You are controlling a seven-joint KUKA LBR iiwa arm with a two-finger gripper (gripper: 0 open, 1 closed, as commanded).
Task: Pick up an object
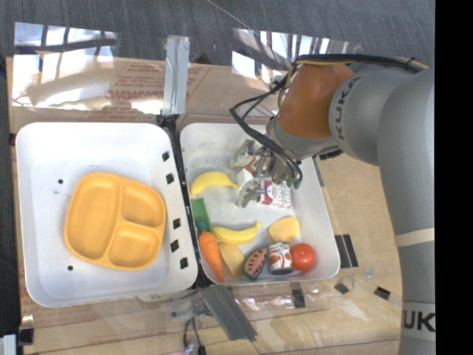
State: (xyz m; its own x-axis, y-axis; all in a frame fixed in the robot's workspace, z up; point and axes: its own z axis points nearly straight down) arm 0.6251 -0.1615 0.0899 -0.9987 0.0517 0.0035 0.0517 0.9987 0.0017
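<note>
Two white bins sit side by side on a cardboard-covered desk [133, 87], with dark grey carpet [111, 2] beyond it. The left bin [44, 146] holds a yellow divided tray [114, 219]. The right bin [211, 140] holds two bananas [211, 183] [236, 234], a carrot [211, 254], a watermelon slice [256, 263], a small can [278, 257], a tomato [303, 256], a lemon [284, 229] and a red-and-white carton [278, 195]. The claw [255, 176] hangs low over this bin, just beside the carton; how far it is open cannot be told, and nothing is seen in its grip.
</note>
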